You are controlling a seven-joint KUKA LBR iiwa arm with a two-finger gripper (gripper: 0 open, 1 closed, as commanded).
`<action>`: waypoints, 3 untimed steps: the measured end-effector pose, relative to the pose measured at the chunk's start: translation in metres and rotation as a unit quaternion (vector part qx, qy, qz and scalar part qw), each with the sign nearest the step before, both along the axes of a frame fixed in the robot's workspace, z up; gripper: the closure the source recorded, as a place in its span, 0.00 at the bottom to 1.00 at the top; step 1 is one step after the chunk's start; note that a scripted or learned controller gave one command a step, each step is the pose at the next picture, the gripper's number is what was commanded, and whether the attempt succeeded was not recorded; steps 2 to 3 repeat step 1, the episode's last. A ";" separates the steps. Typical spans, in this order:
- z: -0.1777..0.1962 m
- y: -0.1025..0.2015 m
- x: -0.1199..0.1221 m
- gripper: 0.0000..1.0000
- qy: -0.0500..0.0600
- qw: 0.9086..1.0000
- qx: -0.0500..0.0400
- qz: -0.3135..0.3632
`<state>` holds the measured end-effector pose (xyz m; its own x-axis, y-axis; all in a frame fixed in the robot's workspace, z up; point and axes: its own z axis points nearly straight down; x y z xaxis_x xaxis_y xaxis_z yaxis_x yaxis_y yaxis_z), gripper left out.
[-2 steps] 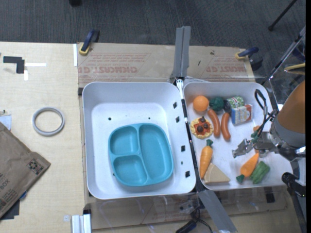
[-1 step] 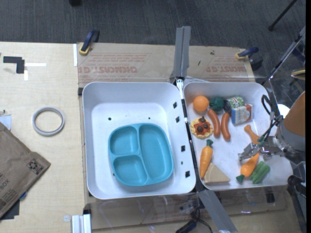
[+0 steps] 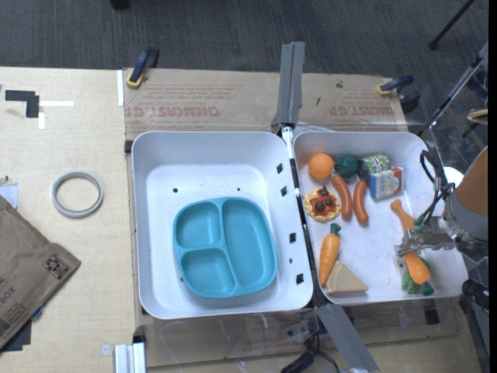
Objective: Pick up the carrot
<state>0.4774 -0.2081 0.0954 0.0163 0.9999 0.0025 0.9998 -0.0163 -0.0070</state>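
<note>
A carrot (image 3: 329, 258) with a green top lies in the right bin (image 3: 373, 140), near its left wall, pointing toward the front edge. A second, shorter carrot (image 3: 418, 270) with green leaves lies at the bin's front right. My gripper (image 3: 412, 245) reaches in from the right and hovers just above and behind this second carrot, close to or touching its upper end. Nothing is visibly lifted.
The right bin also holds an orange (image 3: 321, 165), a green vegetable (image 3: 347, 165), a small carton (image 3: 380, 179), two sausages (image 3: 351, 198), a toy pizza (image 3: 322, 204), a sandwich wedge (image 3: 345, 280) and an orange stick (image 3: 401, 213). A blue divided plate (image 3: 224, 247) sits in the left bin (image 3: 155, 208).
</note>
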 end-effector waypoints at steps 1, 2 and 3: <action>0.070 0.088 0.001 1.00 -0.001 1.000 -0.001 -0.022; 0.070 0.088 0.001 1.00 -0.001 1.000 -0.001 -0.022; 0.070 0.088 0.001 1.00 -0.001 1.000 -0.001 -0.022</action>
